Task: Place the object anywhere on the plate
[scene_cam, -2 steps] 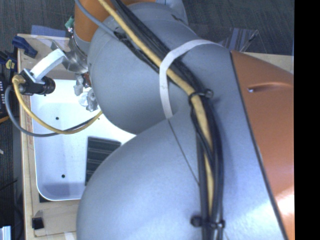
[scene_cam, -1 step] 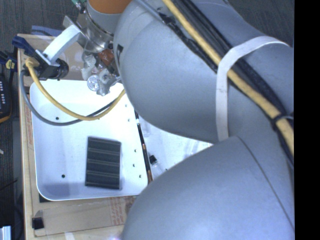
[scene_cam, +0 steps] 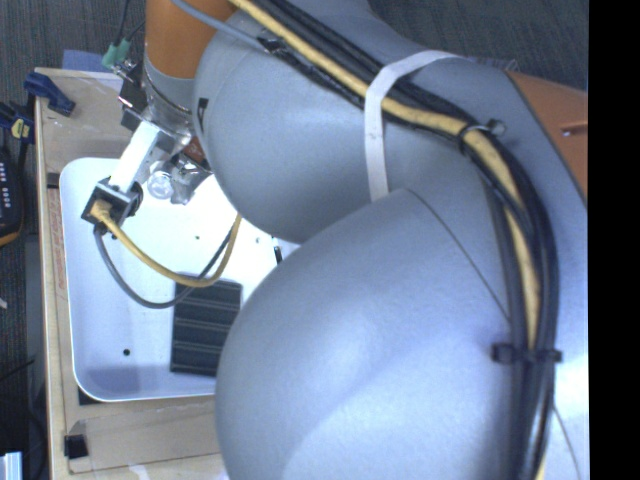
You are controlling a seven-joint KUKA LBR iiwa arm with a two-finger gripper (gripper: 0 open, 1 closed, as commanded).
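My arm (scene_cam: pixel 400 268) fills most of the camera view: big grey links, w/ a bundle of black and yellow cables (scene_cam: pixel 440 118) strapped along the top by a white tie (scene_cam: pixel 375 118). The orange band (scene_cam: pixel 175 18) sits at far left, above the wrist. My gripper (scene_cam: pixel 150 173) hangs over the far part of the left white bin (scene_cam: pixel 85 298); can't tell its state, the tip is too cluttered to read. A yellow and a grey cable (scene_cam: pixel 165 273) loop from it down over the bin floor. Near the bin's middle lies a dark ribbed rectangular object (scene_cam: pixel 205 328), flat on the floor, its right edge behind my arm. Can't make out a plate, nor which item is the task's object.
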